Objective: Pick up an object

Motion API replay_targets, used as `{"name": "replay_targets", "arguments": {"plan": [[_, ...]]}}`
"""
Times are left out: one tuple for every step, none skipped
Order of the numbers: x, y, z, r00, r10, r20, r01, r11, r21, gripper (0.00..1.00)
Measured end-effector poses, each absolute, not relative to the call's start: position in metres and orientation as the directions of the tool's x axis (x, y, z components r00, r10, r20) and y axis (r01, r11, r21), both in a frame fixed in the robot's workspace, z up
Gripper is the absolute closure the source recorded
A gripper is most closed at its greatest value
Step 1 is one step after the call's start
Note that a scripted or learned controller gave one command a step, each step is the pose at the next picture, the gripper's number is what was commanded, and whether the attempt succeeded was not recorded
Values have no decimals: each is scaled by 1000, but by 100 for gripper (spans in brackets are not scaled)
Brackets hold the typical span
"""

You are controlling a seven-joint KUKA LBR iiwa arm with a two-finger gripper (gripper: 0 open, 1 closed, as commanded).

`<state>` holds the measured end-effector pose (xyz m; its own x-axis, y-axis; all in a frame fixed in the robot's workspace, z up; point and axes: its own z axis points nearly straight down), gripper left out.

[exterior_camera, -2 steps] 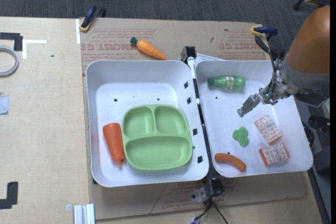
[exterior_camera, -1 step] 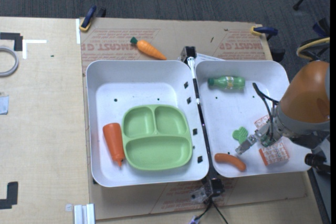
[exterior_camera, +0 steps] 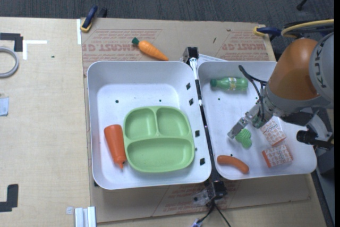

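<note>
Two white bins (exterior_camera: 95, 114) sat on a bench. The gripper (exterior_camera: 240, 130), whose opening could not be judged, hovered by a green toy (exterior_camera: 244, 139); it might nudge it away.

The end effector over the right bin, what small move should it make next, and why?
Probably a short drop straight down. The end effector sits low in the right bin, right against the small green toy, which looks like its nearest target; the sausage and green bottle lie farther off.
</note>
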<state>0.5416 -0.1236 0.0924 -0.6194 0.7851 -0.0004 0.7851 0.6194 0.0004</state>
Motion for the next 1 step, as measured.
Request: {"name": "replay_targets", "arguments": {"plan": [[542, -124, 103, -618, 786, -3, 786, 618, 2, 100]]}}
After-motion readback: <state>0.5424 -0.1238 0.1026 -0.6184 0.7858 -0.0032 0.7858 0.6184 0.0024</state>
